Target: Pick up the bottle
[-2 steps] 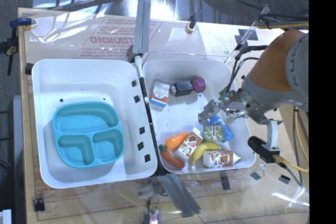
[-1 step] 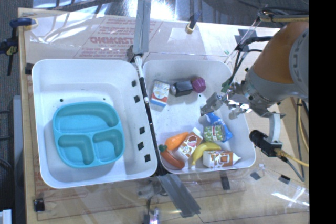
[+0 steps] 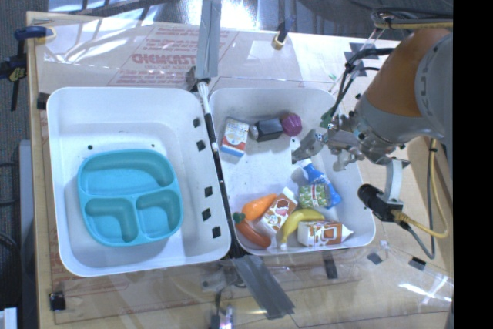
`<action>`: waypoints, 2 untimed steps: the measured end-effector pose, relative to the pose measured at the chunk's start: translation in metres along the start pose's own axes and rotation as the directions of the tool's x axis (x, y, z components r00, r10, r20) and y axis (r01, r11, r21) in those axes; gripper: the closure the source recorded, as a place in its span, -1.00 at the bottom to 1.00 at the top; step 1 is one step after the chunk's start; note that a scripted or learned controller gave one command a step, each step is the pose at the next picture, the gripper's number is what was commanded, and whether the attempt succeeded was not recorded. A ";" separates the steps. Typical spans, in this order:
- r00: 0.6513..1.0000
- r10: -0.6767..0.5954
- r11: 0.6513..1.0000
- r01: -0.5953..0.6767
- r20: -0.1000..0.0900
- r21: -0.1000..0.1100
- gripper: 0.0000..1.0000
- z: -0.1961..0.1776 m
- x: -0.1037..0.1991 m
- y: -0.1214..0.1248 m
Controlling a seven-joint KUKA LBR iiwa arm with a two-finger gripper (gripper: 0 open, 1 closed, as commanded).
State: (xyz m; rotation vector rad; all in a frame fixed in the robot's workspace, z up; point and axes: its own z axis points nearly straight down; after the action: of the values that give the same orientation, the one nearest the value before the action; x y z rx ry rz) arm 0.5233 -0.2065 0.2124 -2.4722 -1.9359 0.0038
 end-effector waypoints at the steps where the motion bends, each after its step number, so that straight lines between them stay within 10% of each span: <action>1: 1.000 -0.013 1.000 0.013 -0.002 0.002 -1.00 -0.008 0.000 -0.030; 2: 0.998 0.064 0.998 -0.064 0.000 0.001 -1.00 -0.029 -0.010 -0.046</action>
State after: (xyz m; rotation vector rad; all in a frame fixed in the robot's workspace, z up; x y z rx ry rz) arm 0.4764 -0.2049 0.2414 -2.5323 -1.8558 0.0050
